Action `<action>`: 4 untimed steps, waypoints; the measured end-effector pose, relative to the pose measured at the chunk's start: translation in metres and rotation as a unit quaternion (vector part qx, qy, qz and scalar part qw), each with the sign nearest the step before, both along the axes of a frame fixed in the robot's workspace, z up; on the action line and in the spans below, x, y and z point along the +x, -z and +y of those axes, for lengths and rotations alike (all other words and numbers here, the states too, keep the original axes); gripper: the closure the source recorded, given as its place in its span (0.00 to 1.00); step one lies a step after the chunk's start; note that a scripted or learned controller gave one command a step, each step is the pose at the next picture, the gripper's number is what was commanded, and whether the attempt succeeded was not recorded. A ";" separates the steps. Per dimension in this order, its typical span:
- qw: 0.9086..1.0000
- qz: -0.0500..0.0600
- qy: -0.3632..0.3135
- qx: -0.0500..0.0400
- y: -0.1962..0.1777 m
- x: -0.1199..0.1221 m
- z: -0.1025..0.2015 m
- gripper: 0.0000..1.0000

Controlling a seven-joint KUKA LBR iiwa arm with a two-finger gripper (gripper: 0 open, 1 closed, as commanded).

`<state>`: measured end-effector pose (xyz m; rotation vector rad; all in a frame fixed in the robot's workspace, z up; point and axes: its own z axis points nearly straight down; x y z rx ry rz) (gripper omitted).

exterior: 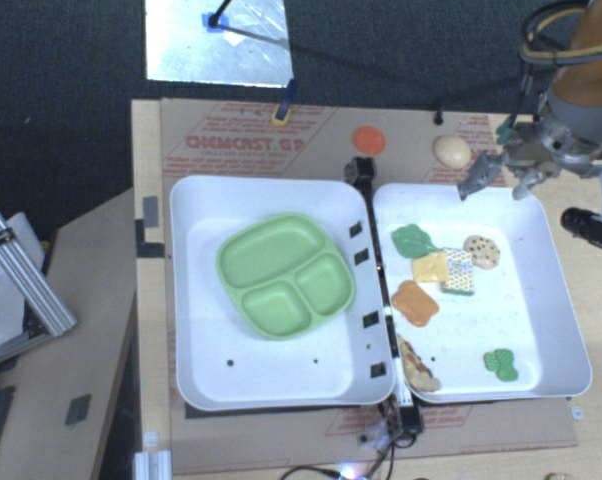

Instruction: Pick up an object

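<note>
A: Where's the tool (pixel 499 178) vs. the objects?
B: Over the far edge of the right bin (pixel 551 298), fingers spread apart, grasping nothing. The toys lie nearer and left of it. The cookie (pixel 481 251) is closest.

A: Shapes, textures?
B: Flat, soft-looking pieces: 1 green leaf (pixel 412 239), 1 yellow square (pixel 430 267), 1 patterned square (pixel 460 272), 1 orange slab (pixel 415 303), 1 small green knobby bit (pixel 501 365).

A: Left bin (pixel 196 358)?
B: 1 smooth green 3-compartment tray (pixel 284 274). On the surface beyond the bins: 1 egg (pixel 452 151), 1 orange disc (pixel 369 141).
</note>
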<state>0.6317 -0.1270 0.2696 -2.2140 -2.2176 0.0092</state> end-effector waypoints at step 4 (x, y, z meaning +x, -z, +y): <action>1.000 -0.004 0.000 -0.001 0.145 -0.006 0.001 0.00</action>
